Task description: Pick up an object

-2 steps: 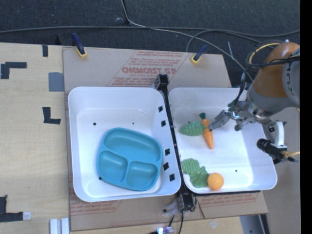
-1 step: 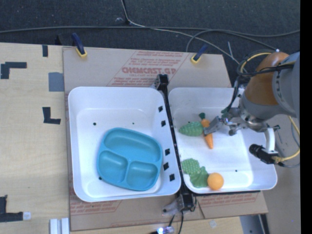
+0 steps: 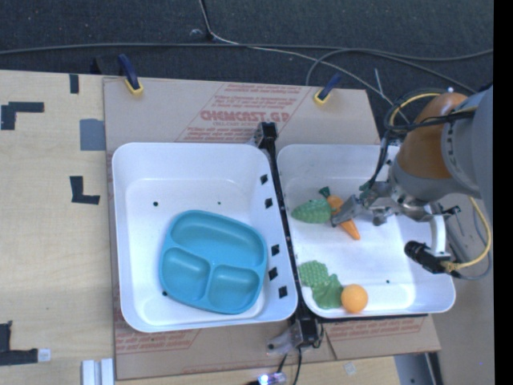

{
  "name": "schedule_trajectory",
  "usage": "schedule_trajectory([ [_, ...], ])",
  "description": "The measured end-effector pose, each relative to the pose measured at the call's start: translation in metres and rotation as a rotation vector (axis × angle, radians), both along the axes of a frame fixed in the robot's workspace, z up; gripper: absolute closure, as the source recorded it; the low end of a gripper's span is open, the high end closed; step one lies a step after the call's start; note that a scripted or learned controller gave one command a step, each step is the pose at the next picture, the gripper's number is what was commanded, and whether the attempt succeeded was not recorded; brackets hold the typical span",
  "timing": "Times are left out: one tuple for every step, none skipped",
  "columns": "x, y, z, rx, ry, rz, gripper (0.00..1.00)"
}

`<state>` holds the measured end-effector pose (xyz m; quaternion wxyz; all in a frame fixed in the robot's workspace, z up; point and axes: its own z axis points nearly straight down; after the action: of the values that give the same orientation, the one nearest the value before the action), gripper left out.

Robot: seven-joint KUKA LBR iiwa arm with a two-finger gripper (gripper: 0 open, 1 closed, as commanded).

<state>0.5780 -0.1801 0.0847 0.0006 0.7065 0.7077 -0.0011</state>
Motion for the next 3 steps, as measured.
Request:
schedule_trajectory([
  [0.001,0.0,0.012,-0.001,-0.004,0.001,1.0],
  [-0.002,0.006,0.073,0.002,-0.004,0.0,1.0],
  [-0.007,0.003,0.117,0.002,-0.004,0.0,1.0],
])
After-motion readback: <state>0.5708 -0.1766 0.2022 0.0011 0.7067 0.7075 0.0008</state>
